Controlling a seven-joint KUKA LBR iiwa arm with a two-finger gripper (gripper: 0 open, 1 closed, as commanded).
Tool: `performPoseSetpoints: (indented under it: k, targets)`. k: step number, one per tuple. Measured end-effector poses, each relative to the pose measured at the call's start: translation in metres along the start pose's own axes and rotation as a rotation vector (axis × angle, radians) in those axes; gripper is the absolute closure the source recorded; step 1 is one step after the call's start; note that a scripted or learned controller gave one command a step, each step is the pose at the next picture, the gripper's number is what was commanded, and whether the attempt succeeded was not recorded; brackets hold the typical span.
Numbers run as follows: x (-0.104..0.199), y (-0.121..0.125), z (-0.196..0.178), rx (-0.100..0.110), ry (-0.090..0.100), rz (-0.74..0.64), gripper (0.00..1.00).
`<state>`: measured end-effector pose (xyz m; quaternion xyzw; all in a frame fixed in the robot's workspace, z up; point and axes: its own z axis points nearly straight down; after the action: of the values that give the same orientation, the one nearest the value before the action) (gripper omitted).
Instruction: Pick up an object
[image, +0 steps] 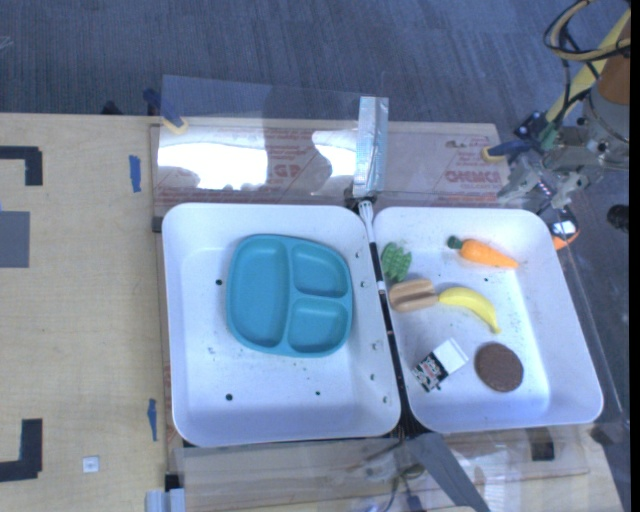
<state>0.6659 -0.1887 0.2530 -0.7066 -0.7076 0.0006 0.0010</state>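
Note:
The right bin (570, 330) holds a carrot (484, 254) at the back, a green broccoli piece (396, 261) by the divider, a hot dog bun (412, 293), a yellow banana (471, 304), a brown round disc (498, 366) and a small white and black box (438, 366). My gripper (548, 190) hangs above the bench just beyond the right bin's back right corner, apart from every object. It is nearest the carrot, which lies to its lower left.
A blue divided plate (290, 295) lies in the left bin (190, 330). A clear panel with a metal post (370, 145) stands behind the bins. Yellow cables (575, 60) hang by the arm at the upper right.

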Motion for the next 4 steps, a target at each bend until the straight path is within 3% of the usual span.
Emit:
performPoseSetpoints:
  k: [1, 2, 3, 4]
  targets:
    - [0.003, -0.013, 0.151, -0.005, -0.002, -0.101, 0.0]
    - [0.003, -0.002, 0.168, 0.02, 0.007, -0.051, 0.0]
    - [0.007, -0.004, 0.162, 0.035, 0.015, -0.055, 1.0]
    - [0.045, -0.007, 0.169, 0.032, -0.011, 0.184, 1.0]
